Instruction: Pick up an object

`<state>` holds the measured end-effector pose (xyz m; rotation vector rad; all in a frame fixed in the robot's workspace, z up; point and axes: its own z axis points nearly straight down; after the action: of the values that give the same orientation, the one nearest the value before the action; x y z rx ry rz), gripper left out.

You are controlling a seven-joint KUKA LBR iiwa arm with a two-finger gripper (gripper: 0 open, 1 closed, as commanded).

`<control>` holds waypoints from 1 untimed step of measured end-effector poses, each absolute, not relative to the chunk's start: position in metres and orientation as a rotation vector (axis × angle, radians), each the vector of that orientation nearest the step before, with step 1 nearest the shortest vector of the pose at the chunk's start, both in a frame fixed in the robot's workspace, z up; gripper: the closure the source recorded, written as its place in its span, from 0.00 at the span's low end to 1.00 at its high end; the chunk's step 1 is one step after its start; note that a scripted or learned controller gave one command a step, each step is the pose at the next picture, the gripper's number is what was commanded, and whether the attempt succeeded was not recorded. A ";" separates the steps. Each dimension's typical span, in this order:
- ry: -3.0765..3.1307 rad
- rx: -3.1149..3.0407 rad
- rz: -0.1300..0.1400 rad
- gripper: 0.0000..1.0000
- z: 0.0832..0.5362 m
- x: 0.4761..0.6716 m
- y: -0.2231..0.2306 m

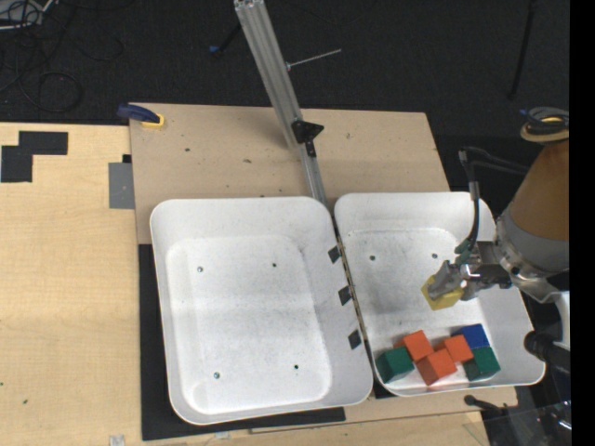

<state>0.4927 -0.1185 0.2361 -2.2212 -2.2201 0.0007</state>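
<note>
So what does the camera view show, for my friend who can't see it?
A robot arm's claw holds a yellow block above the right white bin. Orange, green and blue blocks sit bunched at that bin's near edge, beside the left white bin.

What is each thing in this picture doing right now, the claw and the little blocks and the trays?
Gripper: over the right bin, shut on the yellow block.
Yellow block: held between the fingers.
Orange, green and blue blocks: clustered at the right bin's near edge.
Right bin: holds the blocks.
Left bin: lying flat.
</note>
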 end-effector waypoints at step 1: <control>-2.224 -2.215 -0.001 1.00 0.244 0.497 -0.070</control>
<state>0.4970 -0.0698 0.2436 -2.2150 -2.2238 -0.0006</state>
